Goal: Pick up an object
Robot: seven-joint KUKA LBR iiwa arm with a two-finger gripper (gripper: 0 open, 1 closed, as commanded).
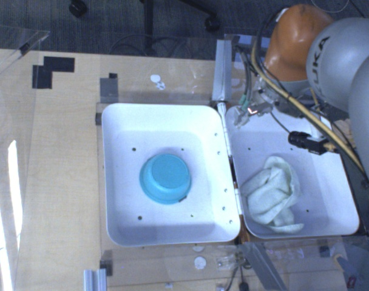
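The pincer point(244, 115) hangs over the far left corner of the right bin point(348, 214); whether it is open I cannot tell. The crumpled cloth point(271, 191) lies nearer the bin's front edge. A blue bowl point(165, 177) sits mid left bin point(121, 223).

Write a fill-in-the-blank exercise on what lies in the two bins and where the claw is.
1. The blue bowl lies in the ____ bin of the view.
2. The white cloth lies crumpled in the ____ bin of the view.
3. The bowl's colour is ____.
4. The claw hangs near the right bin's far ____ corner.

Missing words: left; right; blue; left
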